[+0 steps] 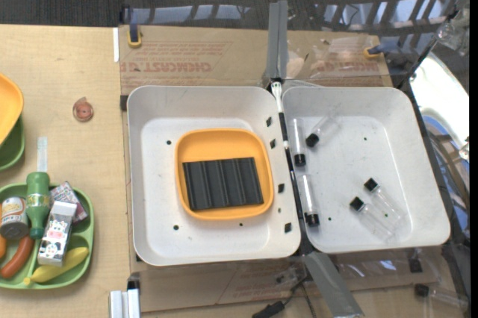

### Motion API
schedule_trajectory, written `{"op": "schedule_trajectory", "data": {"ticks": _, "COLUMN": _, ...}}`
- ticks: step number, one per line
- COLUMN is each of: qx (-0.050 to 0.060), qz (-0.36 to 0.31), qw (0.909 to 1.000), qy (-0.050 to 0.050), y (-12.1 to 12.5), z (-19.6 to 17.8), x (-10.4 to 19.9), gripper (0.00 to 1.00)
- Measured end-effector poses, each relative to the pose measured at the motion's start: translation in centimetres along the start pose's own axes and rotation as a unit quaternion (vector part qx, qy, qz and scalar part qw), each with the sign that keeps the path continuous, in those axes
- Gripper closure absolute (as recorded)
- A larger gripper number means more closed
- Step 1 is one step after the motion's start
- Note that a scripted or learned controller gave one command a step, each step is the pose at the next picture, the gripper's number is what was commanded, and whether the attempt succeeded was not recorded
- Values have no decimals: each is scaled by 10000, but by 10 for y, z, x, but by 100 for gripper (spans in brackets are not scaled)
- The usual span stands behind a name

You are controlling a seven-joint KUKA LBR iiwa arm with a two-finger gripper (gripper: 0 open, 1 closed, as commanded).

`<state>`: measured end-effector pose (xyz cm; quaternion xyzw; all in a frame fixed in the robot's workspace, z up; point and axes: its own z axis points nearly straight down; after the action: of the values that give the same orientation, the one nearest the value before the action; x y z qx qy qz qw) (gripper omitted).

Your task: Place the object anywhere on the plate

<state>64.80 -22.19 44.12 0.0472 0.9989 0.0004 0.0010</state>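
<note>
We see plate (224,182) in left bin (149,182); vials (382,198) in right bin (418,160), well apart, lying flat, mixed axes. Tool state: cannot tell.

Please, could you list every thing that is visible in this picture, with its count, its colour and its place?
bins: 2, white, side by side on the bench
plate: 1, orange with a dark ribbed panel, in the left bin
vials: 5, clear with black caps, in the right bin
green tray: 1, at bottom left, holding toy food
green bottle: 1, on that tray
small carton: 1, white, on that tray
orange dish: 1, at the left edge
small round thing: 1, pinkish, on the wooden bench
</note>
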Motion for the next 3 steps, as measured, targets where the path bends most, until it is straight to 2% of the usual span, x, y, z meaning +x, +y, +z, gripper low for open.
{"op": "schedule_trajectory", "data": {"ticks": 1, "qx": -1, "qz": -1270, "qw": 9919, "qy": -12, "y": 1, "z": 0, "x": -9, "gripper": 100}}
{"op": "schedule_trajectory", "data": {"ticks": 2, "qx": -3, "qz": -3210, "qw": 9471, "qy": -16, "y": 1, "z": -1, "x": -12, "gripper": 100}}
{"op": "schedule_trajectory", "data": {"ticks": 3, "qx": -9, "qz": -4841, "qw": 8750, "qy": 1, "y": -5, "z": 152, "x": 58, "gripper": 100}}
